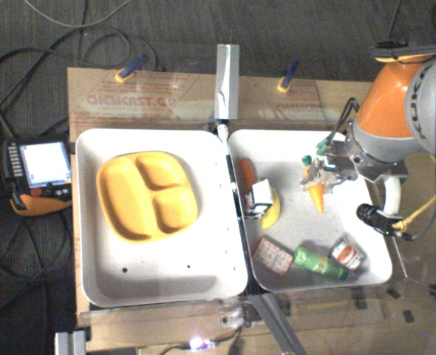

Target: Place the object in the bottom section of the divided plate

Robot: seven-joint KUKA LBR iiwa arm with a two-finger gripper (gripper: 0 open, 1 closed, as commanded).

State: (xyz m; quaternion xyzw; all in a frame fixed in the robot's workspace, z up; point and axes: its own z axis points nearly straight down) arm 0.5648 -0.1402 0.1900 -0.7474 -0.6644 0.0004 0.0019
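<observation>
A yellow divided plate (148, 194) lies in the left bin (166, 268), with one long section on its left and two smaller ones on its right. My gripper (324, 172) hangs over the upper right part of the right bin (295, 224). An orange toy carrot (318, 197) points down from directly under it, its top end hidden by the gripper. I cannot tell whether the carrot is held or lying on the bin floor.
The right bin also holds a banana (273, 211) with a small white box (260, 196) against it, a red-orange item (245, 172) by the divider, a brown packet (272, 256), a green bottle (318, 263) and a small can (347, 256).
</observation>
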